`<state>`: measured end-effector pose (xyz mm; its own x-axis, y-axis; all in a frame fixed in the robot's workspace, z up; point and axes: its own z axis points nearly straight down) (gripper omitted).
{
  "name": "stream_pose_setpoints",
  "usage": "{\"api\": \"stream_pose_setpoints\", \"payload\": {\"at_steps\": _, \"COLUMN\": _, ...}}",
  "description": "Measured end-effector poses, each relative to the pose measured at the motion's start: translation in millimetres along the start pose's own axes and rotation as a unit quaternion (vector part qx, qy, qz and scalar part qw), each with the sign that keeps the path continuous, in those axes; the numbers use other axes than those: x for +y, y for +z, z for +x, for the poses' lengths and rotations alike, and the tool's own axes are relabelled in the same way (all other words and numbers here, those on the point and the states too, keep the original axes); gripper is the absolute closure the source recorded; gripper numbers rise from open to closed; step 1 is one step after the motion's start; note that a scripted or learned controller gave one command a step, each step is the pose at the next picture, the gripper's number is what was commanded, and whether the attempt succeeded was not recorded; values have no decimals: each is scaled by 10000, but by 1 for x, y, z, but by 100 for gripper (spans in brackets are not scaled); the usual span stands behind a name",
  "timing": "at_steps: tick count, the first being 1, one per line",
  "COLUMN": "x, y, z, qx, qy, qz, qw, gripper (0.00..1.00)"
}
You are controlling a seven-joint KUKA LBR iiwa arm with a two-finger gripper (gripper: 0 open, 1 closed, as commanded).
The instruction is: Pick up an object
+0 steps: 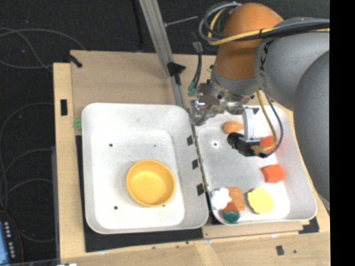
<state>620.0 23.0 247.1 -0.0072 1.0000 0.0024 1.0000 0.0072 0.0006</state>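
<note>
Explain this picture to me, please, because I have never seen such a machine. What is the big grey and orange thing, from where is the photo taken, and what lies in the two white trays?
The big grey thing is a robot arm. One fixed camera looks down on the bench at a slant, and the arm reaches in from the picture's right. Its gripper is over the far end of the line where the two bins meet. The left bin holds a yellow bowl. The right bin holds an orange block, a yellow disc, a pale orange oval piece and small white, orange and green pieces in the near corner. I cannot tell whether the gripper holds anything.
</note>
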Motion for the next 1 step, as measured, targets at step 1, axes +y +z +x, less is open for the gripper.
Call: {"api": "stream_pose_setpoints", "payload": {"at_steps": 1, "x": -3, "y": 9, "z": 46, "qx": -8, "qy": 2, "qz": 14, "qw": 10000, "gripper": 100}}
